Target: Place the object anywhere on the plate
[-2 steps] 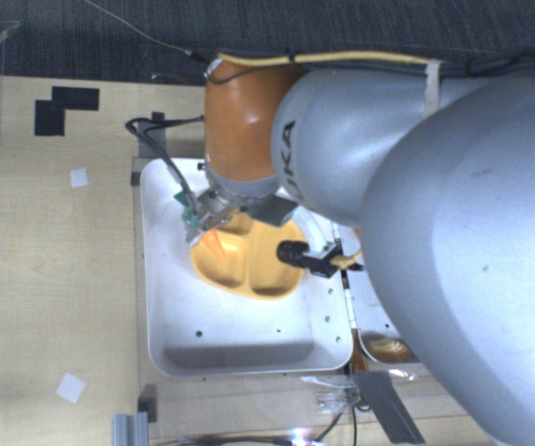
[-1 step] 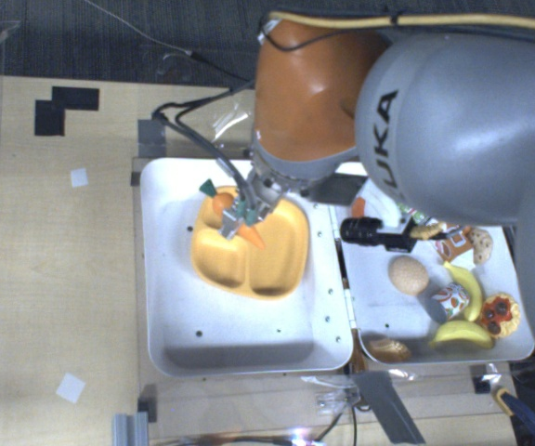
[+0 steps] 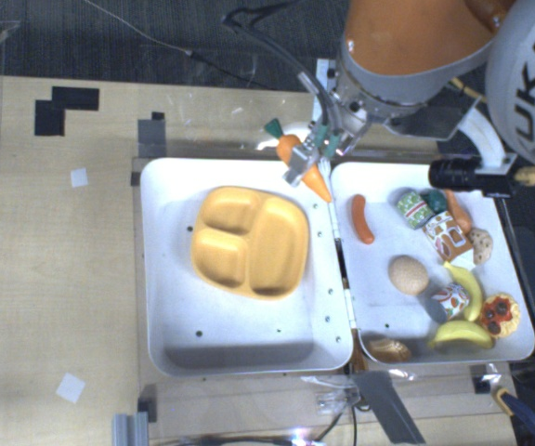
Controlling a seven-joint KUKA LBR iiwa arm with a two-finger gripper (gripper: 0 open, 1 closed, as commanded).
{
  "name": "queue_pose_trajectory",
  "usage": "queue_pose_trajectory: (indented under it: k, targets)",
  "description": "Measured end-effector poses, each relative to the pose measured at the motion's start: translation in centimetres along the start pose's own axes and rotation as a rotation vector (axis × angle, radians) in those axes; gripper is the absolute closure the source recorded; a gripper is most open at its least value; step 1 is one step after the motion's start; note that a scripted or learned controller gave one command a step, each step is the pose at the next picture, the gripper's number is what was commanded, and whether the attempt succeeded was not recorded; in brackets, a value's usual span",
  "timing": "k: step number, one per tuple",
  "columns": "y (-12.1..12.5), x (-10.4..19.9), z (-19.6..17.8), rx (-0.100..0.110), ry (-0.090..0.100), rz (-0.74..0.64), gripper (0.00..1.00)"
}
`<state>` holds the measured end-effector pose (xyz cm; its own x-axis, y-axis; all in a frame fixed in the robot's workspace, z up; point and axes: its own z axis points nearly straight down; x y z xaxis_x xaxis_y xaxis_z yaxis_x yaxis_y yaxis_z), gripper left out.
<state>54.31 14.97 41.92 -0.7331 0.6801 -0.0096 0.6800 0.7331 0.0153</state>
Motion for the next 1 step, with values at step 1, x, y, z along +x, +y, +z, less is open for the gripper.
queue_pose_trajectory:
  k: [1]
  targets:
    - [4.13,-1.79,8.77,0.015,0.011,-0.134,1.0]
